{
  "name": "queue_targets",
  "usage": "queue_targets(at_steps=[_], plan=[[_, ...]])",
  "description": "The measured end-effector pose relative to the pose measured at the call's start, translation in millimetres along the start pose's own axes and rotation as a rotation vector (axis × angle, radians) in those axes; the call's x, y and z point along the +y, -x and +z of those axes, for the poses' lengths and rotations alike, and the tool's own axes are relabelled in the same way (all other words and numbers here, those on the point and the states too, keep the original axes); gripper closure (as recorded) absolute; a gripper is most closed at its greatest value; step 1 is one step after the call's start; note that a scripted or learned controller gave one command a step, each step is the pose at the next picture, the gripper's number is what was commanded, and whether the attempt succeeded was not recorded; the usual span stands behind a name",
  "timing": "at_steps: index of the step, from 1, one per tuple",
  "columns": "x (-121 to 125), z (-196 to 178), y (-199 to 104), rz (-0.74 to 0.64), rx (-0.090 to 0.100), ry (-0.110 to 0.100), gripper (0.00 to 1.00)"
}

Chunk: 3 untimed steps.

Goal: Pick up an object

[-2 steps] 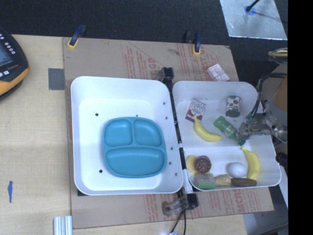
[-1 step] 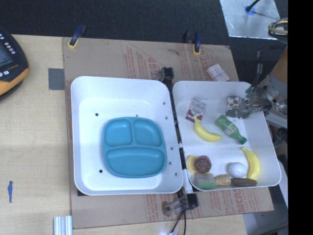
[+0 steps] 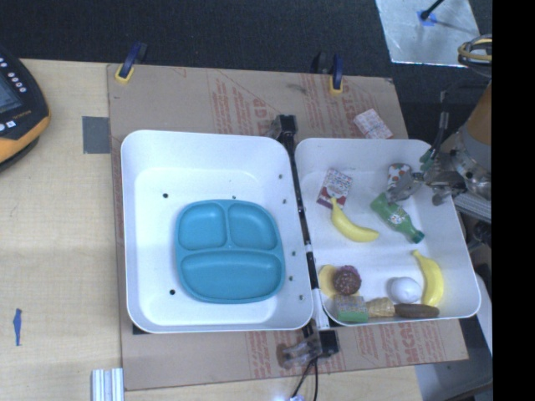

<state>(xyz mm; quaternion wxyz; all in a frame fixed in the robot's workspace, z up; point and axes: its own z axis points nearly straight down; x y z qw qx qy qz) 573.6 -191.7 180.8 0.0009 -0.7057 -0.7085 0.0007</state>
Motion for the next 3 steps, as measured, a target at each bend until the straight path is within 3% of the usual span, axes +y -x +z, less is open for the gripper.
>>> queue_targets(at_steps=[1, 2, 3], plan=[[18, 85, 20, -0.001, -0.001, -0.006, 0.0], [19, 69, 21, -0.003, -0.001, -0.003, 1.0], [81, 89, -37, -0.001, 0.003, -0.018, 1.0]])
